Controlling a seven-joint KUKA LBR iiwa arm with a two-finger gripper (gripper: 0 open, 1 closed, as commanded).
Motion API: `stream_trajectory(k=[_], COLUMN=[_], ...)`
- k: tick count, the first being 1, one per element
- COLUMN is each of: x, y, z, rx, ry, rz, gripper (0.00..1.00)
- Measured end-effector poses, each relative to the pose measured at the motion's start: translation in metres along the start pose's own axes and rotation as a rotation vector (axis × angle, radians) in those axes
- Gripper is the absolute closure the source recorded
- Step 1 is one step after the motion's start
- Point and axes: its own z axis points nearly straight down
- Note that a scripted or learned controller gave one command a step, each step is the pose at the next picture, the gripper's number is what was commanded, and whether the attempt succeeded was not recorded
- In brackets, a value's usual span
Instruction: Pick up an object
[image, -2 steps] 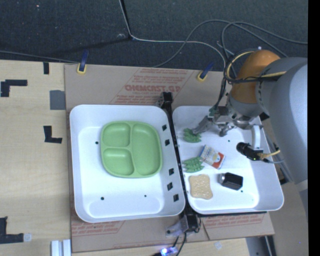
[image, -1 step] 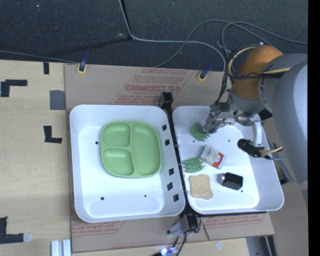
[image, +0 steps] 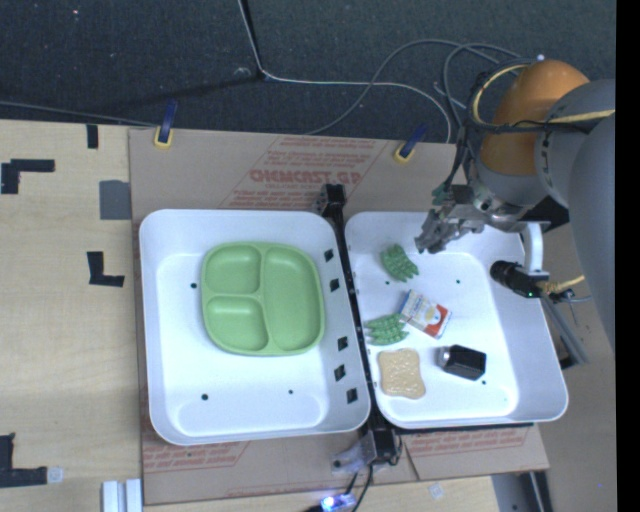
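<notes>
The gripper (image: 437, 236) hung over the right bin's (image: 520, 395) far edge — whether it was clenched I cannot tell — near a green toy (image: 399, 263), while a second green piece (image: 385, 328), a carton (image: 424, 313), toast (image: 401, 373) and a black block (image: 462, 361) lay nearer, and a plate (image: 262, 298) sat in the left bin (image: 170, 400).

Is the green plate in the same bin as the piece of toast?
No, the green plate lies in the left bin, while the toast lies in the right bin.

Two bins (image: 170, 390), one plate (image: 263, 298), five small objects (image: 424, 314).
</notes>
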Motion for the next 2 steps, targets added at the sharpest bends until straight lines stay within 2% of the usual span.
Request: stream_trajectory(k=[2], x=[0.001], y=[0.004], z=[-0.072], rx=[0.000], ry=[0.000], rz=[0.000], gripper=[1.00])
